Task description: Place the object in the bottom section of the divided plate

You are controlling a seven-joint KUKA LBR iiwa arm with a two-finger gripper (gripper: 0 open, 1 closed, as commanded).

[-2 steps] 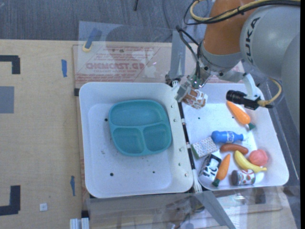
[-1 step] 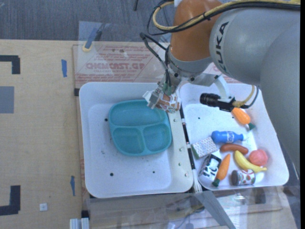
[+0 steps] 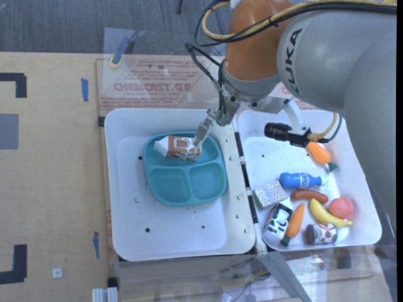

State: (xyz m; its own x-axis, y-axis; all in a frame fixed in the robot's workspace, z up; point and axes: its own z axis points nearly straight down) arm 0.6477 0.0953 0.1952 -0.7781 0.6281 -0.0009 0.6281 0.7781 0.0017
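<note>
One carton [image 3: 179, 148] in one divided plate [image 3: 184, 192], top section.

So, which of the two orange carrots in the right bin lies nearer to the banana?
The carrot lying between the black-and-white card and the banana, low in the right bin. The other carrot lies higher, beside the black cylinder.

I read the divided plate [image 3: 186, 181] as smooth teal plastic, slight sheen. Carton [image 3: 179, 148] in its upper section looks like printed card, matt. Both bins [image 3: 182, 234] white plastic, semi-gloss. Bench [image 3: 50, 187], left of frame: pale wood, matt. Arm shell [image 3: 340, 49], upper right: glossy grey w/ orange cap.
</note>
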